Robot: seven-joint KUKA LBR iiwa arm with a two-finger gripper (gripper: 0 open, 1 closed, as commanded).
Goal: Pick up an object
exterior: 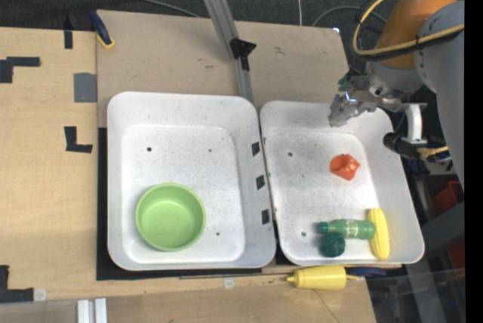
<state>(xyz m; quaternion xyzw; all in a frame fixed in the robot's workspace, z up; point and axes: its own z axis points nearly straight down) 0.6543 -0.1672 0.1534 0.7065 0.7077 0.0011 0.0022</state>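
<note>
The right bin (302,125) holds a small red object (344,167) near its middle. At that bin's front lie a green bottle (346,229), a dark teal piece (331,244) and a yellow banana-shaped toy (379,232). My gripper (341,112) hangs over the far edge of the right bin, above and behind the red object, apart from it. Nothing shows between its fingers.
A green bowl (170,216) sits in the front left of the left bin (181,106). A yellow object (320,278) lies on the bench just outside the right bin's front edge. A grey metal pole (219,4) slants up behind the bins.
</note>
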